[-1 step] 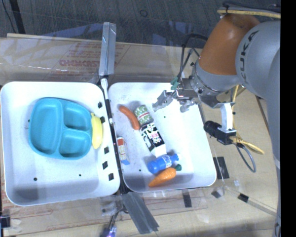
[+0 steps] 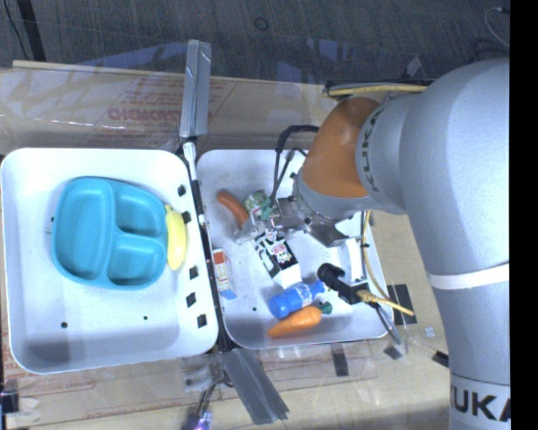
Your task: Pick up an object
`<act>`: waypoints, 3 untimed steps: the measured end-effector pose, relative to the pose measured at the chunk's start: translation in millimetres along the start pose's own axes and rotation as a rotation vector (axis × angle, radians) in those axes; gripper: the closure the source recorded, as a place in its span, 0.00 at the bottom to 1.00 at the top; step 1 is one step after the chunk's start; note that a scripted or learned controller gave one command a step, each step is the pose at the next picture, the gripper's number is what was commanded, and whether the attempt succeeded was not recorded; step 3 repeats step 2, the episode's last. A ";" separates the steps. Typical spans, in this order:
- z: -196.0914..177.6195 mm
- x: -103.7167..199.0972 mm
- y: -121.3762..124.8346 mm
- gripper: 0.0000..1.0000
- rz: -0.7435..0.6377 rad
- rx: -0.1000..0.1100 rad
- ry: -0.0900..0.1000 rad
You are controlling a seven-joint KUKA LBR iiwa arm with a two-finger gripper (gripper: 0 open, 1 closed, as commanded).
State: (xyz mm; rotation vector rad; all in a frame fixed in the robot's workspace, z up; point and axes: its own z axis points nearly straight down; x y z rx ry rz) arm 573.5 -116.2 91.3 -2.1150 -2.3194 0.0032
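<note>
My end effector (image 2: 269, 227) sat low in the right bin (image 2: 247, 307), in the clutter near its middle. From above I could not tell whether it was spread or pressed together. The likeliest pick, a black-and-white packet (image 2: 281, 256), lay just beside it toward the bin's near wall, possibly touching. A green-and-white item (image 2: 258, 202) and a red sausage (image 2: 231, 206), its long axis slanting across the bin, lay on the side toward the left bin (image 2: 36, 330). A blue bottle (image 2: 298, 297) and a carrot (image 2: 296, 322) crowded the near wall. The blue tray (image 2: 108, 231) sat well apart.
</note>
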 end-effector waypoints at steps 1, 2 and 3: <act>-9.8 -0.2 0.1 1.00 -0.005 0.001 -0.001; -138.4 28.3 14.4 1.00 -0.058 -0.003 -0.001; -138.4 28.3 14.4 1.00 -0.058 -0.003 -0.001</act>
